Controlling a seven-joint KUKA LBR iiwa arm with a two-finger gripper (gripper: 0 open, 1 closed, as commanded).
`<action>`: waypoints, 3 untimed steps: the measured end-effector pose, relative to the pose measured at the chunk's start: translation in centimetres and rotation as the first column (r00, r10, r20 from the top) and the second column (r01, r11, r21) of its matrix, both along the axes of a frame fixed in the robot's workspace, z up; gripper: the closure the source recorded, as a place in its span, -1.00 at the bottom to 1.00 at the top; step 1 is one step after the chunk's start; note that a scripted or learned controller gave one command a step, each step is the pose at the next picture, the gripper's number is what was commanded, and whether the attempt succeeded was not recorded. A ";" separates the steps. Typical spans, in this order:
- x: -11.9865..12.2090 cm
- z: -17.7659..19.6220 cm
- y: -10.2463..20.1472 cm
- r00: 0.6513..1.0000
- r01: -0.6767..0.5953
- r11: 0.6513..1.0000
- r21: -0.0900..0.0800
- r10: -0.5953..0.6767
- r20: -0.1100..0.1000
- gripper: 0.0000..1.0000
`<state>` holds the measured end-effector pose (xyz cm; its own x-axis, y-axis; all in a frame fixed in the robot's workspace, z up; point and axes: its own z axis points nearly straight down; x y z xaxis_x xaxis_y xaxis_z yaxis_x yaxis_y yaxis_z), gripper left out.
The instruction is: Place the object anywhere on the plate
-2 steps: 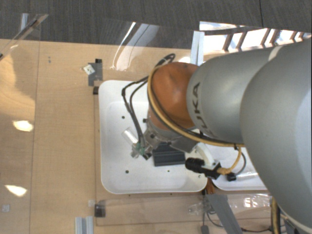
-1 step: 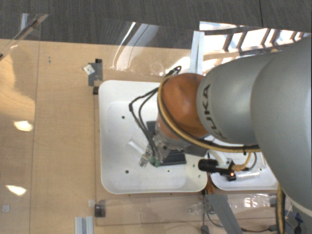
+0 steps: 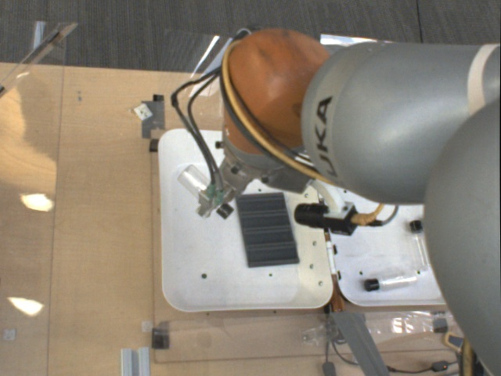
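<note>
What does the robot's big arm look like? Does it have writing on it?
The arm is fat, round and shiny grey, with a rounded orange band above the wrist. Dark letters on the grey read KUKA. Thin black and yellow cables loop beside the orange part, towards the small gripper.

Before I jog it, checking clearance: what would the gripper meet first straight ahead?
The gripper probably meets the bare floor of the left white bin, beside the clear plastic piece and dark ribbed rectangular plate; depth is unclear.

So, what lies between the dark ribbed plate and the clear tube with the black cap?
Between the plate and the tube, the camera view shows no object: only bare white bin floor and the seam where the two bins meet.
</note>
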<state>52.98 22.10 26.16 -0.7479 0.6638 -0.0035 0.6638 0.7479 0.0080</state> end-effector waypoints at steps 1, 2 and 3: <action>0.0 0.0 0.0 1.000 0.000 1.000 0.000 0.000 0.000 -1.00; 0.0 -6.4 0.2 0.726 0.687 0.726 -0.003 -0.687 -0.007 -1.00; -4.2 -10.8 -3.4 0.910 0.414 0.910 -0.001 -0.414 -0.006 -1.00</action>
